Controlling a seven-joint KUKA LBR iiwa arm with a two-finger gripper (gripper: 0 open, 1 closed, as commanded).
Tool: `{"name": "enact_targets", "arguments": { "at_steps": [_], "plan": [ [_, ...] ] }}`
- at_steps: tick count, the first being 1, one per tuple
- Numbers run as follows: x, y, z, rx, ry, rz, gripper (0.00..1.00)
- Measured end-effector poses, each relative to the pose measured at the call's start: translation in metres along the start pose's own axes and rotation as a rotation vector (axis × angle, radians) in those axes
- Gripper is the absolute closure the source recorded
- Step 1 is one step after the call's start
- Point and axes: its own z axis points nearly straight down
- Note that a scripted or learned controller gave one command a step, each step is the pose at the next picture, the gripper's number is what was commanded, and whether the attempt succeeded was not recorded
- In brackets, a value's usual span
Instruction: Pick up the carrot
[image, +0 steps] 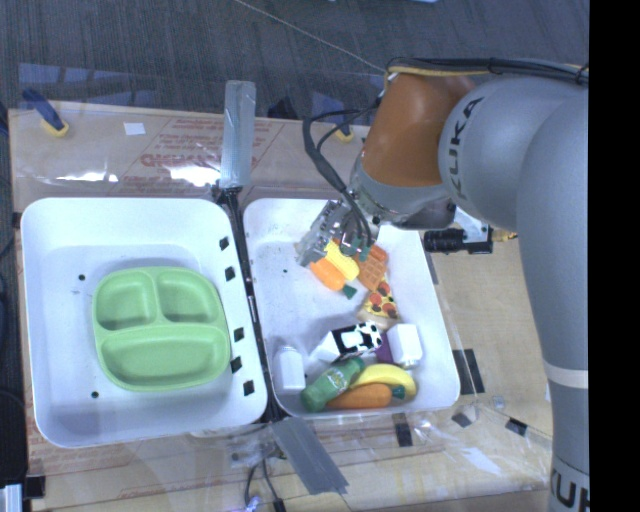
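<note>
In the right bin (270, 300), a short orange and yellow piece with a small green end (335, 270) lies near the middle; it looks like the carrot. My gripper (335, 240) hangs directly over its upper end, touching it or nearly so. The grey arm with its orange band (410, 130) reaches in from the upper right. I cannot see from this view whether the piece is gripped.
A waffle-like orange piece (373, 268) lies beside the carrot. A black-and-white toy (358, 340), white cups (405, 345), a green bottle (330, 385), a banana (385, 377) and a long orange item (360, 398) crowd the front. The left bin (50, 260) holds a green divided plate (160, 328).
</note>
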Motion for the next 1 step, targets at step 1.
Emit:
{"name": "enact_targets", "arguments": {
  "at_steps": [1],
  "plan": [
    [0.0191, 0.0291, 0.0016, 0.003, 0.006, 0.338, 1.0]
  ]
}}
